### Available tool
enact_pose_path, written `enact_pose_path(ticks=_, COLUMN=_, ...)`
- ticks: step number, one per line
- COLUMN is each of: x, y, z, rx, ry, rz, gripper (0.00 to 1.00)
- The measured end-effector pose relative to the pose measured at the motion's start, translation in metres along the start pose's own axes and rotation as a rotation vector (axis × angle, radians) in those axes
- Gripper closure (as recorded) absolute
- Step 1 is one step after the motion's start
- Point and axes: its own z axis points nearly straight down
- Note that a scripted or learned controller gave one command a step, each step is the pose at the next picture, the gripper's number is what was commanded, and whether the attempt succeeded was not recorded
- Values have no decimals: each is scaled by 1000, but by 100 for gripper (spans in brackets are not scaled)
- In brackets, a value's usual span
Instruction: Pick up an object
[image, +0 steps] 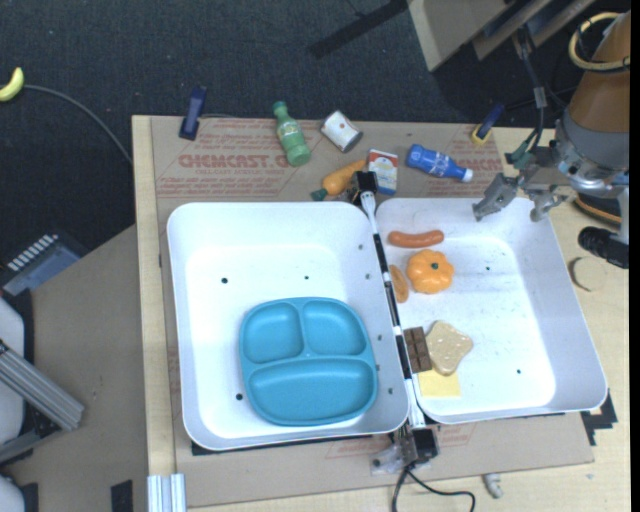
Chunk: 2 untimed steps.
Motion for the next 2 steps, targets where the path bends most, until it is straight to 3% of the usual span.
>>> enact_pose_path(ticks=1, x=79, y=22, z=31, rx=3, ry=3, rz=-3, gripper=0)
enact_pose_path(ticks=2, x=66, y=-23, z=131, rx=2, ry=0, rz=1, gripper=0)
